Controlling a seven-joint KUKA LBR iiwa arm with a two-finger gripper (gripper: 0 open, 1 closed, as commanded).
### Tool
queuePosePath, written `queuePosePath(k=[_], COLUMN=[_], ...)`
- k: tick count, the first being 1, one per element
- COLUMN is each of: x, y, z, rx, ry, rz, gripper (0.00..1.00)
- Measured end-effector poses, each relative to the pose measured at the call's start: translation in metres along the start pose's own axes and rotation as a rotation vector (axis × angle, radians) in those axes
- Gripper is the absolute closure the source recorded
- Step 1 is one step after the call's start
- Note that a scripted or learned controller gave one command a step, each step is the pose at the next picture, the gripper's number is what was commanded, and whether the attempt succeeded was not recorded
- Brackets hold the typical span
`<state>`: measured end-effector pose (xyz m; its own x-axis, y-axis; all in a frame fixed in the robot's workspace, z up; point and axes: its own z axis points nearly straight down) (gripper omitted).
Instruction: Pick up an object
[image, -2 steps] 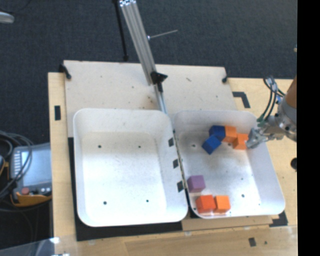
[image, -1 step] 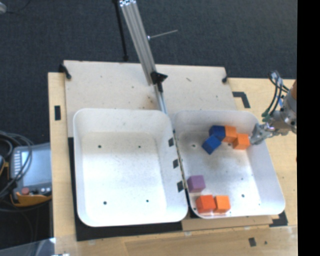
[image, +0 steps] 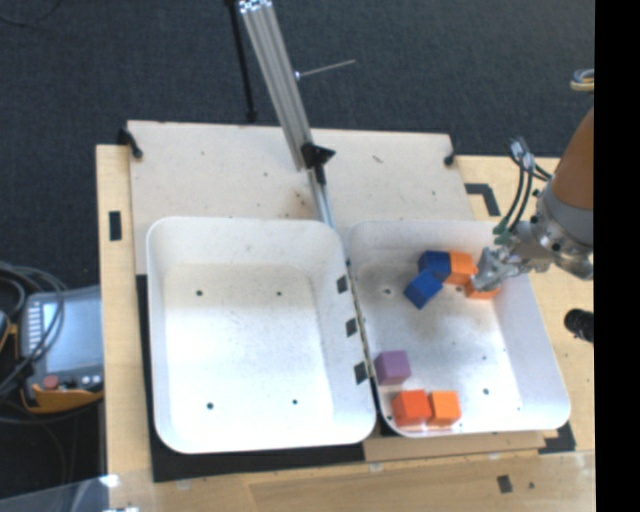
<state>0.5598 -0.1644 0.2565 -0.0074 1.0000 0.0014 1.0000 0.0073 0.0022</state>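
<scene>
Arm (image: 565, 200) reaching from right | pincer (image: 487, 278) low at orange block (image: 481, 291) | grip unclear

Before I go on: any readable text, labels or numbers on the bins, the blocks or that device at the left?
None can be read.
Device beside the left bin: its screen is too blurred to read.
Blocks in the right bin, near the gripper: plain faces, no markings.

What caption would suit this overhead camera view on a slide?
Robot gripper low in the right bin beside orange and blue blocks; a purple block and two more orange blocks lie nearer the camera.
</scene>
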Motion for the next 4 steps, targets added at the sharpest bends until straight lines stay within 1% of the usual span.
queuePosePath(k=[1, 2, 3, 4], x=[0.051, 0.104, 0.164, 0.209], y=[-0.018, -0.019, -0.033, -0.046], z=[0.003, -0.004, 0.002, 0.011], rx=[0.002, 0.002, 0.003, 0.003], ry=[-0.001, 0.001, 0.000, -0.001], rz=[0.001, -0.001, 0.000, 0.001], gripper=[1.00, 1.00, 1.00, 1.00])
